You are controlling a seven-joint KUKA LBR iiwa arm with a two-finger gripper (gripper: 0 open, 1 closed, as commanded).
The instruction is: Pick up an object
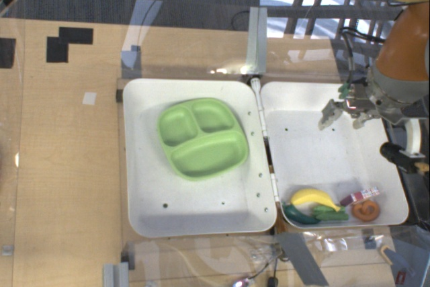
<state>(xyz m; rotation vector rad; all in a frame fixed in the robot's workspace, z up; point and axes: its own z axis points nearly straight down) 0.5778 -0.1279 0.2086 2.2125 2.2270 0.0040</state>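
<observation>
Gripper: my two-finger gripper (pixel 344 113) hangs over the upper part of the right bin (pixel 302 151), its fingers spread apart with nothing between them.

Arm: the grey wrist with its orange band (pixel 406 37) reaches in from the right, above the bin's far corner.

Nearest ground: the white floor right under the fingers is bare; I see no object within their span.

Targets: a cluster of small toy foods lies along the near edge of the right bin, well apart from the gripper and toward me from it.

Banana: the yellow toy banana (pixel 312 198) sits at the left of that cluster, resting on or just against a dark green vegetable piece (pixel 299 214).

Green piece: a brighter green piece (pixel 330 213) lies just beside the banana's right end.

Others: a small red-and-white tube-like item (pixel 359 196) and a round orange piece (pixel 365 211) lie at the right end, near each other.

Handling, my judgement: these look like light, stiff, smooth plastic, so they may slip; I would pinch the banana across its narrow middle.

Risk, my judgement: the pieces crowd together near the bin wall, so a finger could land on a neighbour.

Left bin: the left bin (pixel 144 205) holds a green divided plate (pixel 203 138), far from the gripper.
</observation>
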